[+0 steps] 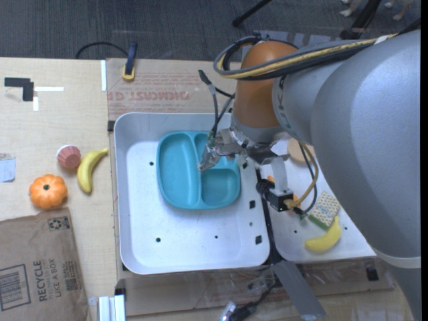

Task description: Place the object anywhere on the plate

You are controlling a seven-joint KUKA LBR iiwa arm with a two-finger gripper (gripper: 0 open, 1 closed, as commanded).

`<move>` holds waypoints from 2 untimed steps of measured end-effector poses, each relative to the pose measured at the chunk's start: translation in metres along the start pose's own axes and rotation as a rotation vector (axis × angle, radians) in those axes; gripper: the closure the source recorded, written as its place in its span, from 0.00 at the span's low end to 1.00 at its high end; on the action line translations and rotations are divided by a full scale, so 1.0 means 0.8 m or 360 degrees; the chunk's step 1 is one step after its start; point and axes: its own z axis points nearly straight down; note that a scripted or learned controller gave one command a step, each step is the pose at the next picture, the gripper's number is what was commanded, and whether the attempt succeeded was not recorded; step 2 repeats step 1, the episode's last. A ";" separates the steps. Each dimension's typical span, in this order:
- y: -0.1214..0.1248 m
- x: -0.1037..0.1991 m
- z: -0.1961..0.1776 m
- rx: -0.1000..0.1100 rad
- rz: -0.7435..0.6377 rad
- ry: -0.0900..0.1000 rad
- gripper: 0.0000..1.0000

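**Arm hovered over blue plate as fruit lay in the neighbouring bin**

The gripper (209, 158) hung over the right side of the divided blue plate (179, 176), which sat toward the far edge of the left bin (144, 246). Whether its pincer was spread or pressed together could not be told. A yellow banana (323, 238) lay near the front edge of the right bin (354, 246), touching a speckled sponge-like block (325, 209).
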 end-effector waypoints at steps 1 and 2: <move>-0.054 -0.091 -0.074 0.0000 -0.0161 -0.0001 0.00; -0.054 -0.091 -0.074 0.0000 -0.0161 -0.0001 0.00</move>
